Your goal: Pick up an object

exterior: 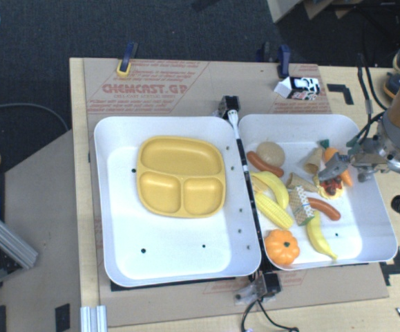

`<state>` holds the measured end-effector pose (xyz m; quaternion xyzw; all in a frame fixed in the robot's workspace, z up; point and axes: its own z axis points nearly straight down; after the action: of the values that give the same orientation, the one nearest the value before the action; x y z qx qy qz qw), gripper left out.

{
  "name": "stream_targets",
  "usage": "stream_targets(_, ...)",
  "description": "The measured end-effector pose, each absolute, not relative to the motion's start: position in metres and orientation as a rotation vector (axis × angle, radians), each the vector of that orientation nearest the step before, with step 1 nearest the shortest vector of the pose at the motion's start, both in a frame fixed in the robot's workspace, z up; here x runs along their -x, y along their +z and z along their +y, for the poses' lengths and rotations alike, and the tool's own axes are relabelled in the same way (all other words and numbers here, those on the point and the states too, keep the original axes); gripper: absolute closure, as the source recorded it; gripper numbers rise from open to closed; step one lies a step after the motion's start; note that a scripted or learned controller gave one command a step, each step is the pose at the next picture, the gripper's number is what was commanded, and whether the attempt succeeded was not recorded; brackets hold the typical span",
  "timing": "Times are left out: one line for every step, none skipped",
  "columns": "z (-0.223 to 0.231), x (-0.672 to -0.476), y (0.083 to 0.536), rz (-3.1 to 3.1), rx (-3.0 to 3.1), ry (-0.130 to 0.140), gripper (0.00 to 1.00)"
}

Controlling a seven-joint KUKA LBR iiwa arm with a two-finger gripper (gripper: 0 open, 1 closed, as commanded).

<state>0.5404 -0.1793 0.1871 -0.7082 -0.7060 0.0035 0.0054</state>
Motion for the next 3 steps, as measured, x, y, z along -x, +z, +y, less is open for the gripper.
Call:
stream_targets(-0.179,-0.544,0.194,-2.222,2.222,0.000,0.00)
stream_targets(-0.182,-0.542,0.131,-2.216,2.217,0.005,0.00)
stream_targets(-0.182,-0.542,0.114,-2.222,2.222,0.000,0.00)
